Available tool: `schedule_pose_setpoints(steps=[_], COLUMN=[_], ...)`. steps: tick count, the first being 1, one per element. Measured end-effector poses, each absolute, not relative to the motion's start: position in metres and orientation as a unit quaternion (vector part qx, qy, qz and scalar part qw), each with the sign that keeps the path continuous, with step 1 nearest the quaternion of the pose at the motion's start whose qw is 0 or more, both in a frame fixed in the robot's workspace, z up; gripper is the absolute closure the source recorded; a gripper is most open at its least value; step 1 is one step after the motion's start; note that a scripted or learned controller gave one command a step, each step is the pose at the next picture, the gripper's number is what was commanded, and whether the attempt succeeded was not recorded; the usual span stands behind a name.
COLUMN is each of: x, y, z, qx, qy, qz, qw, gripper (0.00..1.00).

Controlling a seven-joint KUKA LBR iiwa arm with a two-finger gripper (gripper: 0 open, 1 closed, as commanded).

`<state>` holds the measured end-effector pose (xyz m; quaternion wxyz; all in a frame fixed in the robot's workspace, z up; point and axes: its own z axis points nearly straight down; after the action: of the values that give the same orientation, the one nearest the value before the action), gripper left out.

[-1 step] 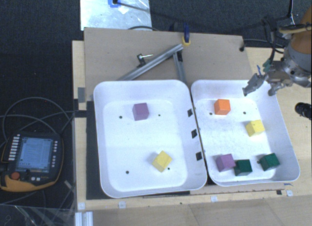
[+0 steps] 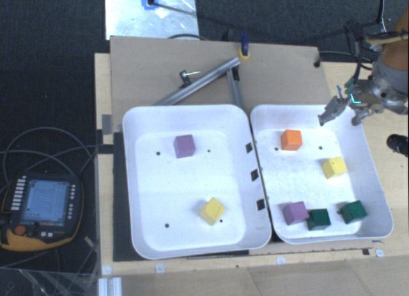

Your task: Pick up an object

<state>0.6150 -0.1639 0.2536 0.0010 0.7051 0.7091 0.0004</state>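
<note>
pendant (image 2: 41,208) L floor | foil sheet (image 2: 150,4) top | metal bar (image 2: 201,80) behind bins

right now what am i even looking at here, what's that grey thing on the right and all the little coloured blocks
You are looking down at a slant from one camera fixed above a workbench. The grey thing reaching in from the right is a robot arm, and its pincer hangs over the back rim of the right tray with nothing between its fingers.

Two shallow white trays sit side by side. The left tray holds a purple block and a yellow block. The right tray holds an orange block, another yellow one, another purple one and two dark green blocks. On the floor at left lies the arm's handheld control pad.
</note>
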Motion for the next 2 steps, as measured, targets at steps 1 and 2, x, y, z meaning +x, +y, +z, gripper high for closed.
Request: schedule_pose_setpoints(steps=[1,2], x=[0.610,0.609], y=[-0.164,-0.162], z=[0.192,0.129], qx=[0.706,0.706], qy=[0.708,0.708], qz=[-0.0012,-0.0013], qw=[-0.001,-0.002], gripper=[0.00,0.00])
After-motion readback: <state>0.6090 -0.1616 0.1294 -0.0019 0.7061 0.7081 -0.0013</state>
